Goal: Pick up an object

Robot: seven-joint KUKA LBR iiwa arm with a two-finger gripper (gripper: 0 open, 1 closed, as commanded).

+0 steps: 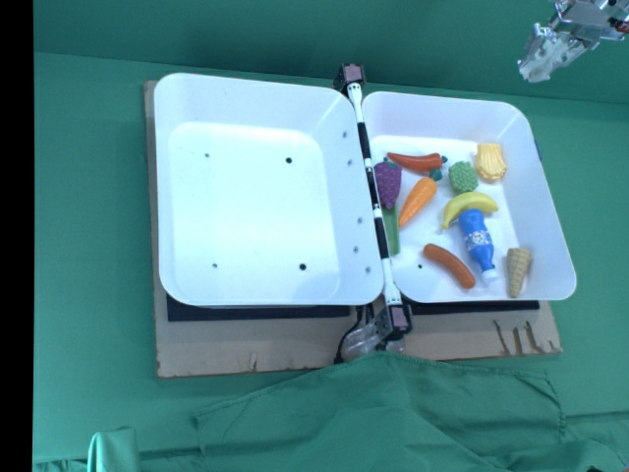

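At the upper right corner of the frame the gripper (543, 60) hangs above the green worktop (88, 214), well apart from both bins; whether its jaws are apart or together I cannot tell, and nothing shows between them.

Two shallow white bins sit side by side on a sheet of brown cardboard (246, 357) in the middle of the frame. The left bin (197, 101) shows its bare floor with a few small dark holes. The right bin (536, 165) holds all the toys. A purple bunch of grapes (387, 183) lies at its left wall, with a green stalk-like piece (392, 232) just below it. A red chilli (417, 161) lies near the top, an orange carrot (417, 200) slants just beneath it. To the right come a green knobbly piece (463, 176) and a yellow corn cob (490, 161). A yellow banana (468, 206) curves over the top of a blue bottle (478, 243). A red-orange sausage (449, 265) lies at lower left of the bottle, and an ice-cream cone (517, 268) at the lower right of the bin.

A black and white bar (366, 155) runs between the bins. Crumpled green cloth (393, 421) covers the bottom of the frame.
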